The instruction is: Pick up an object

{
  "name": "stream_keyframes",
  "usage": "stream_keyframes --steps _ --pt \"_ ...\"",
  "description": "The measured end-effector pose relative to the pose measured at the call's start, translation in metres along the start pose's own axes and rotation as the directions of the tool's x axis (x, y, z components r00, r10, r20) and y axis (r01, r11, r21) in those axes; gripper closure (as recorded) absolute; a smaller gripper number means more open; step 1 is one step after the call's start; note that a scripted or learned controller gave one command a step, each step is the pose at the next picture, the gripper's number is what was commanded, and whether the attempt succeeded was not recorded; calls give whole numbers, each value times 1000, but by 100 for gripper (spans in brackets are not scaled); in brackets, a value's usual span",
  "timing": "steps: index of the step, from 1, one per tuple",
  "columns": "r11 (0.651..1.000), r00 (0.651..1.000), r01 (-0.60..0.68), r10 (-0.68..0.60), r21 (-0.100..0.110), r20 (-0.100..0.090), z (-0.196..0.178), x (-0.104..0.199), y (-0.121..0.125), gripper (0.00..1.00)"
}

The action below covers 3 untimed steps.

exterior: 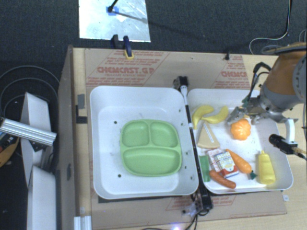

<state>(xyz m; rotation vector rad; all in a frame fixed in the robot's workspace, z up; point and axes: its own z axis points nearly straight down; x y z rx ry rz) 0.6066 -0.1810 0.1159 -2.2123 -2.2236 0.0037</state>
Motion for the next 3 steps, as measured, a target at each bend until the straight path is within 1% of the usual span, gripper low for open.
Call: stream_keyframes --steps 1,2,3 --pt "1000 1000 2 -2 -4 0 33 37 -13 0" --pt "1000 1000 1 -1 -9 2 21 35 -11 100" --pt "1000 1000 6 -6 -9 -1 -72 134 -44 100"
